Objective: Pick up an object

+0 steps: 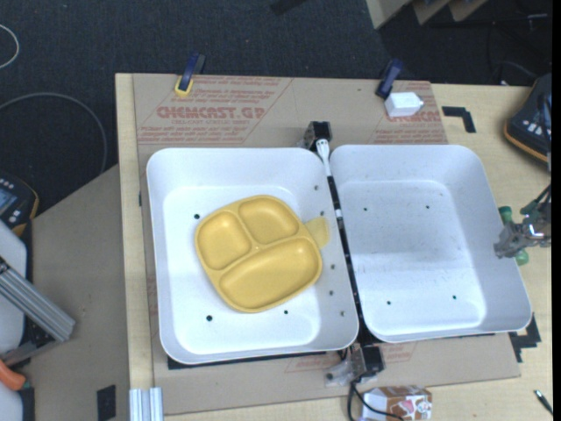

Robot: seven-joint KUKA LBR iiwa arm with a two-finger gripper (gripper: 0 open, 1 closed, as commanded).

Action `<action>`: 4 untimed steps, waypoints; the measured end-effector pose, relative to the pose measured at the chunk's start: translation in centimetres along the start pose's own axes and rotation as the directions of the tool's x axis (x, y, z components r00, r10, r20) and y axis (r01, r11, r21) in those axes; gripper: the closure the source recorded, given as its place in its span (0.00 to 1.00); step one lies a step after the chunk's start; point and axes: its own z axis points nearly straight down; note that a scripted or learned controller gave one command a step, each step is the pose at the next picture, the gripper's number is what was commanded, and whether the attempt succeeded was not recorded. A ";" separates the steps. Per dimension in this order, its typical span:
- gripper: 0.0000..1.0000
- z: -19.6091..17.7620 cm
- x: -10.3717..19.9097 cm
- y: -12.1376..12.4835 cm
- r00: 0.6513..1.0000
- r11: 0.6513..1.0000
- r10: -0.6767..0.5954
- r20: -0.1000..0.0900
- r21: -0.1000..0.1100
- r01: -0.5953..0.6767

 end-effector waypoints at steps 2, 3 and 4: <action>1.00 -3.7 0.4 3.5 1.000 1.000 -0.009 0.005 -0.019 0.009; 1.00 -3.1 0.4 4.7 1.000 1.000 -0.010 0.005 -0.017 0.010; 1.00 -2.9 0.5 8.8 1.000 1.000 -0.011 0.005 -0.019 0.011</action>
